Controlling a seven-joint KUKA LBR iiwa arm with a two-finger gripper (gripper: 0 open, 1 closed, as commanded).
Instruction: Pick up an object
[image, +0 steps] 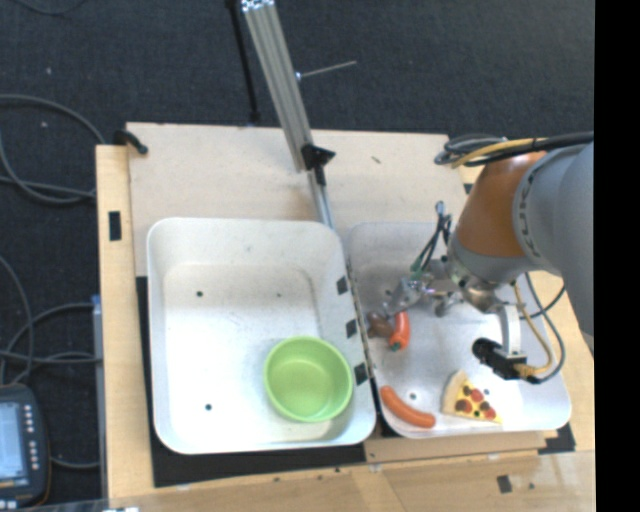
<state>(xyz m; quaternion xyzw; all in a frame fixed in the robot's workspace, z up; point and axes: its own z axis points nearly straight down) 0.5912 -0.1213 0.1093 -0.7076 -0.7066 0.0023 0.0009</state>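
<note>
My gripper (392, 316) reaches in from the right and hangs low over the left part of the right bin (540, 400). A small orange carrot-like piece (400, 331) lies right at its tip, touching or nearly touching it. A red-orange sausage (408, 408) lies near the bin's front edge. Next to the sausage, at the front, lies a pizza slice toy (472, 398). A green bowl (308, 377) sits in the front right corner of the left bin (200, 300).
A slanted metal pole (290, 100) rises from the back of the bench between the bins. Black cables (500, 356) hang off the wrist over the right bin. The arm's grey and orange body (510, 210) covers the right bin's back right part.
</note>
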